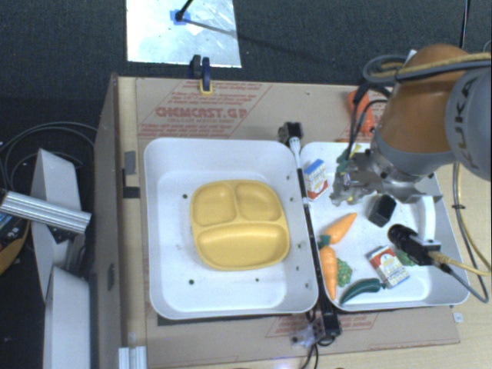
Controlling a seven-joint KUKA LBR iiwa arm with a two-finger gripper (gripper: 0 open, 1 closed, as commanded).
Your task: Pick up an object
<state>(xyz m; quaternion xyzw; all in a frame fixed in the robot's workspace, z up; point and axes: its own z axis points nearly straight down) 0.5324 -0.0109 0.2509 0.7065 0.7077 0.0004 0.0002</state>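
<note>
Jaws hang over the upper left part of the right shallow white bin [444,284], on the grey arm with orange band [430,102] that comes in from the right. Spread or pressed together: can't tell from this angle.

Candidates to pick, all in the right bin:
- small white carton with blue and red print [315,177]: just left of the jaws, near the bin's left wall; contact unclear
- loose orange toy carrot [339,227]: just below the jaws, lying at a slant, apart from them
- second orange carrot with green leafy bit [328,266]: further down, along the left wall
- dark green curved pepper-like piece [360,288]: at the bottom edge, just beside that carrot
- small red and white box [390,266]: lower middle, right of the green piece

Left shallow white bin [169,206] carries a yellow plastic divided plate [238,223], roughly centred, with three compartments.

Both bins sit on a brown cardboard sheet with red print [200,110]. A blue and yellow clamp [202,73] sits at its far edge. Beyond that, a silver foil-like sheet [183,20] lies on the dark floor.
</note>
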